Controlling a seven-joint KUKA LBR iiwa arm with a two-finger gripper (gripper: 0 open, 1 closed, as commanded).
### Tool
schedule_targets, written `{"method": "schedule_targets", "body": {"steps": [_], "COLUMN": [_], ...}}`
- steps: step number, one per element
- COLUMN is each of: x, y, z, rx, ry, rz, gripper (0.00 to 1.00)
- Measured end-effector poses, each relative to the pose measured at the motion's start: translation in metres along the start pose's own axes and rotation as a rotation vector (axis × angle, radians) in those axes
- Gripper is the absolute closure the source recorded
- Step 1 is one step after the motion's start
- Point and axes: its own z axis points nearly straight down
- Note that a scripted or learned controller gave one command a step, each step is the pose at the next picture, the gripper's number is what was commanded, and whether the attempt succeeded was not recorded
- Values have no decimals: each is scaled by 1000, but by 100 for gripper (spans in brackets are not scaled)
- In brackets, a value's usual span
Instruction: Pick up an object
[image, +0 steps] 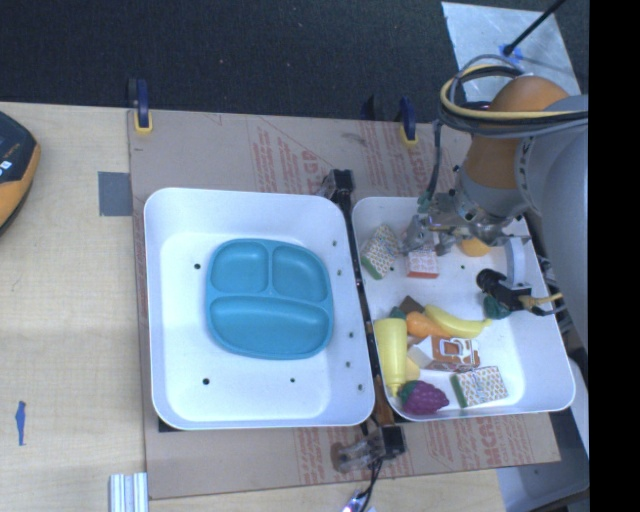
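End effector (432, 228) low in right bin (548, 385), tips perhaps obscured

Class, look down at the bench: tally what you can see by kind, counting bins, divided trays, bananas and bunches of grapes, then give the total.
White bins: 2, left, right
Blue divided tray: 1
Banana: 1
Bunch of purple grapes: 1
Total: 5

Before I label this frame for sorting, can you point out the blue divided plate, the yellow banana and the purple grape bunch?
Blue divided plastic plate (268, 300), camera view: its central ridge.
Yellow toy banana (455, 322), camera view: middle of its curve.
Purple toy grape bunch (425, 398), camera view: centre of the cluster.
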Motion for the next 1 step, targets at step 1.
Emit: {"method": "schedule_targets", "body": {"steps": [1], "x": [100], "y": [-33], "z": [-95], "rx": [-8], "ry": [6], "rz": [-3], "gripper": [100]}}
